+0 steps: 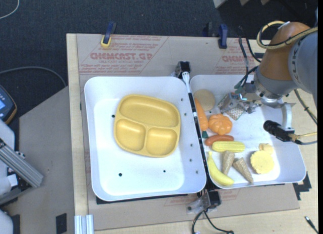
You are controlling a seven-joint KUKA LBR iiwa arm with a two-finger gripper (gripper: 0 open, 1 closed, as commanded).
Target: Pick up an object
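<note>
The right bin holds several toy foods. A beige round piece lies at its far left, with an orange carrot beside it along the left wall. An orange pumpkin-like piece sits just in front of them. My gripper hangs low over the bin's far middle, just right of the beige piece and above the orange piece. Nothing shows held in it.
Nearer the front lie a red sausage, a corn cob, a banana, two cones and a yellow slice. The left bin bears a yellow divided plate. Clamps stand at the bench's back edge.
</note>
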